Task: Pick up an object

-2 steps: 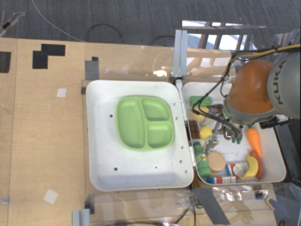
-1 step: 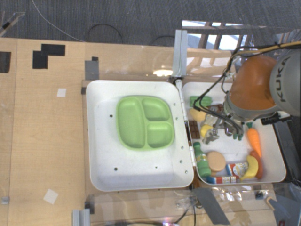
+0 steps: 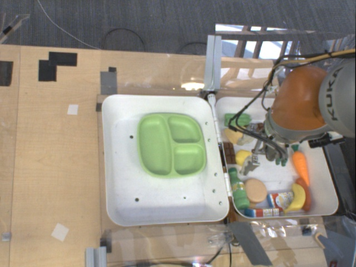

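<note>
Near edge of the bench (image 3: 50,204): metal clamp hardware and cabling sat below the two bins.

Right bin (image 3: 328,202), near part: a row of small items lay along the near wall. L to R: a green bottle-shaped item (image 3: 240,196); a round tan disc (image 3: 256,191); a flat red/white/blue pack (image 3: 268,210) lying on its side; a yellow banana-like piece (image 3: 298,198) at the right near corner. Disc was touching or just beside the green item; which, could not be told.

Right bin, mid: an orange carrot (image 3: 300,167) lay near the right wall, lengthwise near-to-far. A small yellow item (image 3: 243,157) sat toward the left wall. The gripper (image 3: 260,159) hung above the bin floor between the yellow item and the carrot, just beyond the tan disc. Fingers pointed down. Nothing was visible between them; open or closed state: cannot tell from this view. Arm w/ orange band (image 3: 297,99) came in from the right and covered the far part of this bin. A pale yellow item (image 3: 233,136) showed partly under the wrist.

Left bin (image 3: 119,204): a light green divided plate (image 3: 169,144), three compartments, lay flat near the centre, well apart from the walls.

Far: bench top w/ black markers (image 3: 55,64), then dark carpet (image 3: 111,10) w/ a thin cable.
</note>
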You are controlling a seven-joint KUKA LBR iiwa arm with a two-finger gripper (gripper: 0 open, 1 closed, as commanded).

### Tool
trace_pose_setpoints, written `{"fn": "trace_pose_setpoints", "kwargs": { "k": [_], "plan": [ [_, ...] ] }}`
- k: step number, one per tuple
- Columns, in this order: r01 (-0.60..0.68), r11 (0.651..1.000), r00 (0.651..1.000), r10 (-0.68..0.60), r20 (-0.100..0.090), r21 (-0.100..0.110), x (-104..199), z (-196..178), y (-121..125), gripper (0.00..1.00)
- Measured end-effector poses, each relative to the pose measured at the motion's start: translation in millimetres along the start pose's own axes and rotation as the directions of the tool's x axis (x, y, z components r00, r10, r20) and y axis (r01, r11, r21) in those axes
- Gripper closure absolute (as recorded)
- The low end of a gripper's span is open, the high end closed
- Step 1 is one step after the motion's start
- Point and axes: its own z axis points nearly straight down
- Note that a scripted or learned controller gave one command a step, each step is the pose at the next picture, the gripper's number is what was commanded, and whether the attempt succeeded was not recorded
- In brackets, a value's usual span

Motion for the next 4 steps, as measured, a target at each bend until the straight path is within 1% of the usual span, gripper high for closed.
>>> {"fn": "trace_pose_setpoints", "kwargs": {
  "k": [1,2,3,4],
  "plan": [
    [0.157,0.988,0.988,-0.157,-0.011,-0.001,-37,13,-1,0.0],
    [0.004,1.0,1.0,-0.004,-0.011,0.005,-71,-69,-96,0.0],
    [0.083,0.997,0.996,-0.083,-0.014,0.002,-2,13,-126,0.0],
    [0.134,0.991,0.991,-0.134,-0.012,0.003,9,13,-114,0.0]
  ]
}}
